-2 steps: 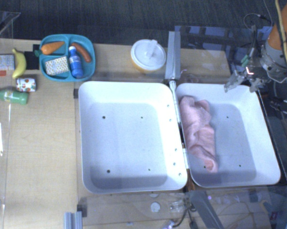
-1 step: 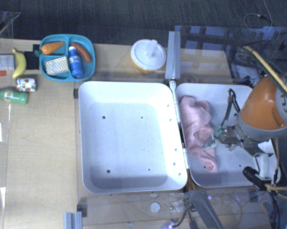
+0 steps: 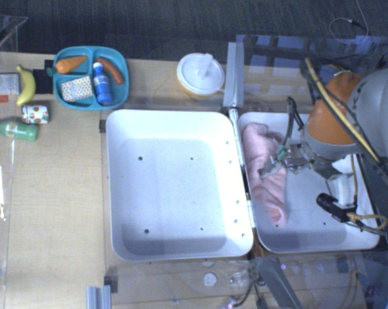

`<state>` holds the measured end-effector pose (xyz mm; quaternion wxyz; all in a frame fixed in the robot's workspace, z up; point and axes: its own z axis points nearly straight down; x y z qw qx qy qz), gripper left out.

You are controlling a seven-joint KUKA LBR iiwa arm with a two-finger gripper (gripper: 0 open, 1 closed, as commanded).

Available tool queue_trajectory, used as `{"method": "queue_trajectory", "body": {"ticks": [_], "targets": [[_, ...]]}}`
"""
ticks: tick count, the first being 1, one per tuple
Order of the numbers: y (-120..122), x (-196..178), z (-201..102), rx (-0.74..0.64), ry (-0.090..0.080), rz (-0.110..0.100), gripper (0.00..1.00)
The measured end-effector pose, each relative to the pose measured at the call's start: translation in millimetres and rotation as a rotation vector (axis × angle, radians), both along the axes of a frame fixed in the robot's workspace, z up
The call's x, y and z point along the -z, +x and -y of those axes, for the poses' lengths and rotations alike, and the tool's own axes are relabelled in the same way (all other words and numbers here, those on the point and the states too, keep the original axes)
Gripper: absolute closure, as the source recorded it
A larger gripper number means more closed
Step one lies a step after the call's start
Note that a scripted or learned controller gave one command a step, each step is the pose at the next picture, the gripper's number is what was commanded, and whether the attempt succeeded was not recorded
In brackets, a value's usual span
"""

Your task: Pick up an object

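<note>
Hanging low over the right bin (image 3: pixel 310 237) in the right half of the frame, the grey arm's tool (image 3: pixel 273 165) sat at the upper middle of a pink cloth (image 3: pixel 271 195), the only loose object seen in that bin. Whether the tool was open or closed could not be told from this slanted view, and no grip on the cloth could be confirmed.

The likeliest failure from here appeared to be a thin pinch. A soft, loose fabric can give way, so the tool might catch only a top fold and let it slide free on the lift. The cloth also lay tight against the bin's left wall, beside the left bin (image 3: pixel 174 172), so a close there risked scraping the wall or trapping too little material. A partial catch could leave most of the cloth trailing and snagging on the rim.

The cloth looked limp and crumpled, a long heap running from the bin's upper left toward its lower middle, pale pink on the ridges and darker in the creases. A blue tray (image 3: pixel 120 76) and a banana (image 3: pixel 26 85) stood on the tabletop (image 3: pixel 52 205) at upper left, well apart.
</note>
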<state>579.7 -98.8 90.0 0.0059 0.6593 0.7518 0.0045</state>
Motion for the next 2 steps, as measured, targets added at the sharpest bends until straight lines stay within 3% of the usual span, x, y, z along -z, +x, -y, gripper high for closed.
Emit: {"method": "queue_trajectory", "body": {"ticks": [1,2], "targets": [[51.0,0.9,-9.4,-0.078,-0.001,-0.003,0.00],[8.4,0.2,-3.8,-0.074,-0.001,-0.003,0.00]]}}
